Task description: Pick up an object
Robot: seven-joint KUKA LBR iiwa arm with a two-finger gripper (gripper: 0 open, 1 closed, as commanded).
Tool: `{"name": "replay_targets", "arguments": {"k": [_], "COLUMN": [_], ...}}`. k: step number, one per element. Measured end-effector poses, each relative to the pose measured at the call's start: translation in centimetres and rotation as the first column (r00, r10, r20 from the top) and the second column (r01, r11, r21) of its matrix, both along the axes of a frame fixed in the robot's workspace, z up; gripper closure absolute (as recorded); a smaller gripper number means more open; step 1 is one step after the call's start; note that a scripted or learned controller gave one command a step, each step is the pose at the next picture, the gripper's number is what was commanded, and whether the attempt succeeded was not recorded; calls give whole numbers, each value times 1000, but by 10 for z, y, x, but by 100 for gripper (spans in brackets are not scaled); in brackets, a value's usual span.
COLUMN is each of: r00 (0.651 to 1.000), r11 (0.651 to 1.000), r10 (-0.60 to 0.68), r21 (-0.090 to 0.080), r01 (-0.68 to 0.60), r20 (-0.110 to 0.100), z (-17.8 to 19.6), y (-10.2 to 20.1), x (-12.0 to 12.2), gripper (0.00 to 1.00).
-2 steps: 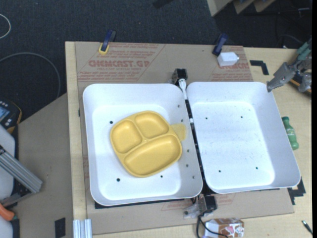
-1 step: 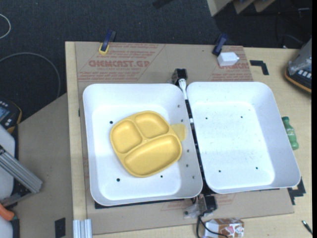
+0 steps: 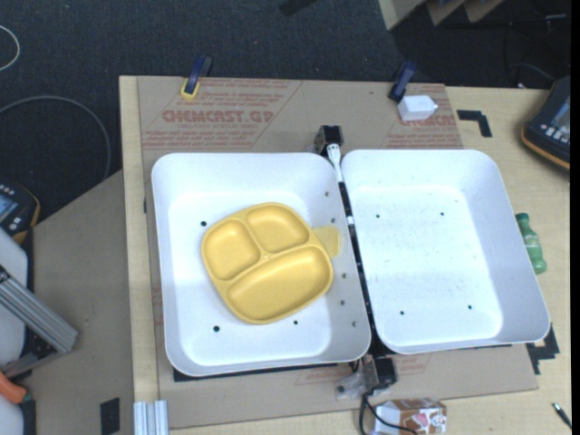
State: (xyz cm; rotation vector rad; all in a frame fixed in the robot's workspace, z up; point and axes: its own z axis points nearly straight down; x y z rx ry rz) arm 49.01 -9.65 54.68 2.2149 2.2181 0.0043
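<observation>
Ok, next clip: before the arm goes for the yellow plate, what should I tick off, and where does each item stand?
1. Target present: yellow divided plate in the left bin: ok.
2. Plate lies flat, compartments up: ok.
3. Nothing on top of the plate: ok.
4. Room at its edges: near the bin's right wall, a small yellow piece beside it: cannot tell.
5. Right bin seated against the left one: ok.

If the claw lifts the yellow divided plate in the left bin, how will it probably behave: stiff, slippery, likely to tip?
The yellow plate looks like moulded plastic with three compartments, so probably stiff and light. Its glossy, rounded rim may slip between fingers. Being wide and flat in the left bin, it would likely tilt if gripped at one edge.
</observation>
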Motion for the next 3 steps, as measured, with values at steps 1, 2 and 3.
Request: {"name": "replay_targets", "arguments": {"k": [1,2,3], "r00": [1000,1000,1000], "r11": [1000,1000,1000], "r10": [-3,-15,6], "r21": [5,0,8], "r01": [3,15,-6], "r20": [-21,-14,-13], "z": [-131,-186,-229], "y": [3,-135,-50], "x": [-12,-14,-11], "gripper": [100,100,100]}}
